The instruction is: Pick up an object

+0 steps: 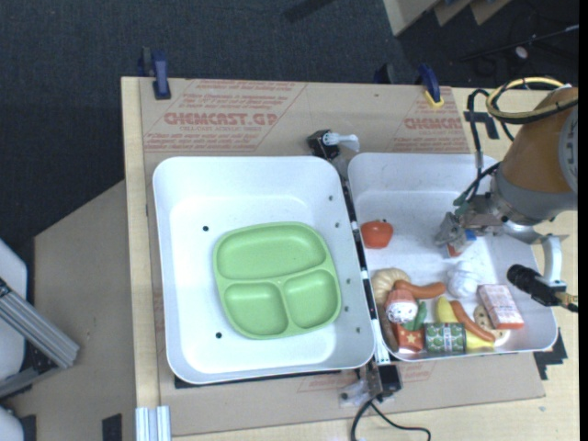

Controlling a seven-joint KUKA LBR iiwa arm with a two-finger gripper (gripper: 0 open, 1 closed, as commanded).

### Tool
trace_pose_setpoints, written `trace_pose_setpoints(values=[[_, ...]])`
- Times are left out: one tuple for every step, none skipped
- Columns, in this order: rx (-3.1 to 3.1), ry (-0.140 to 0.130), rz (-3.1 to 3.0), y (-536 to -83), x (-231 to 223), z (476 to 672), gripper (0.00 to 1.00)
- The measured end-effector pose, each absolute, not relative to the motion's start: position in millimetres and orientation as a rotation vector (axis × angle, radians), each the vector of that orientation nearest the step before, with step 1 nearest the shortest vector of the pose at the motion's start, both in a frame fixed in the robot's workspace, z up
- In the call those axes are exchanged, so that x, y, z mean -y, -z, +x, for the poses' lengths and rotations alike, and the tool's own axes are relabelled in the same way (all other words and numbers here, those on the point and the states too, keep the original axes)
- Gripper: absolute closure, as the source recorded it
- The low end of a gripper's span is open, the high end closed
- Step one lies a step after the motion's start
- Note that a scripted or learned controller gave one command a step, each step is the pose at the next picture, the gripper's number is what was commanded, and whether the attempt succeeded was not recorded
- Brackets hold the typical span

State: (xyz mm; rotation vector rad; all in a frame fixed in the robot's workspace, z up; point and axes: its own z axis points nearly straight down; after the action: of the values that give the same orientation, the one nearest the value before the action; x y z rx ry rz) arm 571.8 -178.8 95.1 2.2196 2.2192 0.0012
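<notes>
Your pick has not happened yet, as far as this view shows. The pincer (457,234) hangs low in the right bin (413,175), near its middle and toward the arm's side, and you can see nothing lifted clear of the bin floor. Whether its fingers are spread or closed you cannot tell from here; the tip is a small dark tangle against the white, and nothing can be made out between the fingers, so do not count anything as held.

The things you could take all lie in that same right bin. The red tomato-like piece (377,234) sits alone near the divider, well apart from the pincer. A crumpled white item (467,275) lies just below the pincer tip, the nearest candidate by my reading. Farther toward the front edge you have a crowded heap: a pink box (501,306), a croissant-shaped piece (389,281), an orange sausage-like piece (420,290), a small green can (443,337) and some yellow pieces packed against them.

The left bin (184,274) holds only the green divided plate (276,278), lying flat and untouched by the arm.

So what remains for you is nearly everything: settling on one item, closing on it, and raising it free. I judge the arm to be at the approach or descent stage, with the grasp itself not yet proven
</notes>
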Motion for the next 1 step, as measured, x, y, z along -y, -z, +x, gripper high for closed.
trace_pose_setpoints(values=[[-2.225, -0.008, 2.209, -85.4, 134.4, 670.9, 1.00]])
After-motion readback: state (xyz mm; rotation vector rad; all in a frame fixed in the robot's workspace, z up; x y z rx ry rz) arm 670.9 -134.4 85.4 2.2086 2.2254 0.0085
